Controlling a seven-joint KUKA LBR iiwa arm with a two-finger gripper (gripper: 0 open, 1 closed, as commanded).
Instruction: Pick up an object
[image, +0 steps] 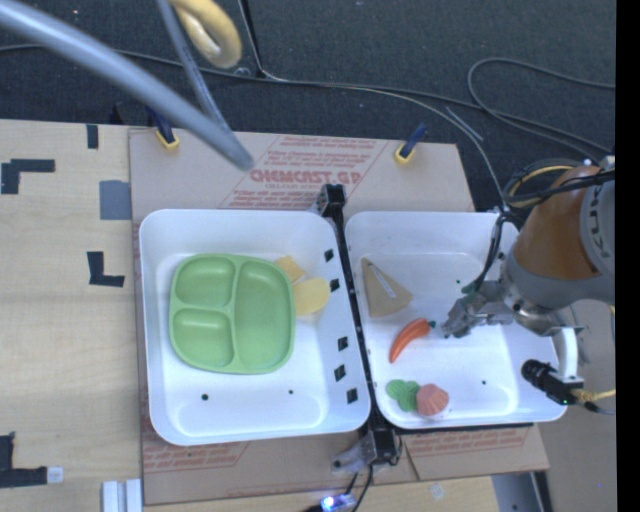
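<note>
In the right bin (440, 232) lie an orange carrot (407, 339), a tan wedge (383, 288), and a green piece (403, 392) beside a pink piece (432, 400) near the front wall. My gripper (457, 324) hangs low over the right bin, just right of the carrot's upper end. Nothing shows between it and the bin floor that I can call held. The grey arm with its orange band (560, 240) comes in from the right.
The left bin (160, 300) holds a green divided plate (232, 312) and two yellow pieces (308, 293) by the plate's right edge. A black divider clip (331, 198) sits where the bins meet. Cables run across the dark floor behind.
</note>
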